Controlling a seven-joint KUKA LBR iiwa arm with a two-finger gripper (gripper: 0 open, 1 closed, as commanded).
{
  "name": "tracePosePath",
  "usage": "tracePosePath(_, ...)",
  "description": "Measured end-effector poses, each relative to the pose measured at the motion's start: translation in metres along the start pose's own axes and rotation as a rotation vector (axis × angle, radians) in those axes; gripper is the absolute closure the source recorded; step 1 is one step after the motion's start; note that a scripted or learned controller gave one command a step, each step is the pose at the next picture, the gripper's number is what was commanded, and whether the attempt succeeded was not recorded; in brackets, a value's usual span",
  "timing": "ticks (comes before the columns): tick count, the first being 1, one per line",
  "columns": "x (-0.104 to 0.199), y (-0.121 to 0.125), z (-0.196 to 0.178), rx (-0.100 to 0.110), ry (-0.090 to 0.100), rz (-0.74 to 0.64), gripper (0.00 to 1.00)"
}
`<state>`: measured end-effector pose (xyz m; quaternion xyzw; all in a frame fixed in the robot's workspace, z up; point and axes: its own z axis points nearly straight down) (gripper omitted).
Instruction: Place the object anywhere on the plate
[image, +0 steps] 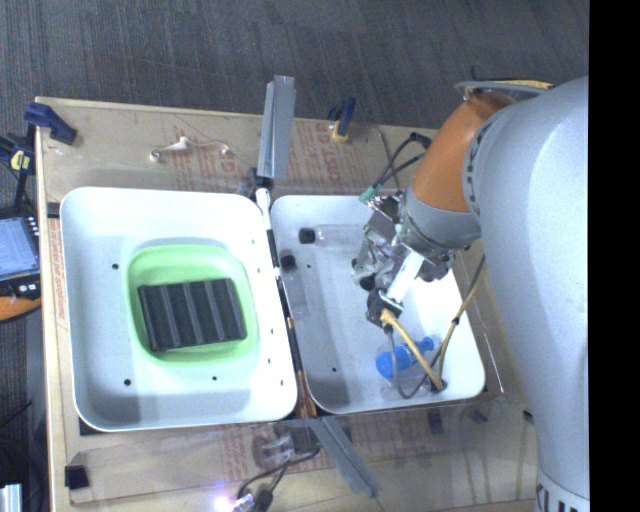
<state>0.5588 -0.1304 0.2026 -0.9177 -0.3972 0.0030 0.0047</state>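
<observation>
The green plate sits about the middle of the left bin, with a band of bare white floor between its rim and the bin's walls on all four sides. A dark ribbed block lies flat on the plate and fills most of its well. It lies wholly inside the rim, with a narrow green margin around it.

The gripper hangs over the right bin, near its middle, on the arm that comes in across the bin's right wall. Whether it is clenched or released cannot be told from this angle. A blue object lies on the right bin's floor near the front right corner, close to the front wall and apart from the gripper. Two small dark spots sit toward the far left corner. Along the wall shared with the left bin the floor is open, bare white from the front wall up to those spots
</observation>
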Motion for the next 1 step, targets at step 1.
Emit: tracePosePath(1, 0.0, 0.0001, -0.0001, 0.0, 0.0, 0.0, 0.0)
